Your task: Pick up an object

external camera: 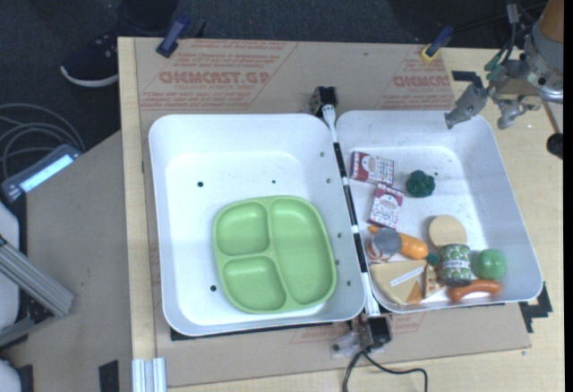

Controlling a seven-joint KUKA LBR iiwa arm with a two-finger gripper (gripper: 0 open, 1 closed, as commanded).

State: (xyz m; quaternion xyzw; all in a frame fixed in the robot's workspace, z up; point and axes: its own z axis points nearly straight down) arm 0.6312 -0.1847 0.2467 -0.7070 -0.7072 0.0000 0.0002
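Camera view: claw (pixel 488 108), fingers spread apart and holding nothing, hovers above the right bin's (pixel 501 157) far rim, beyond the green ball (pixel 419 183).

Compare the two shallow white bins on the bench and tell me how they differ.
The left white bin holds one thing, a light green divided plate lying flat near its front. The right white bin holds many small items, among them two red-and-white packets, a dark green lump and a jar, crowded toward its front. The two-finger gripper hangs over the right bin's far edge. Both bins are white and shallow.
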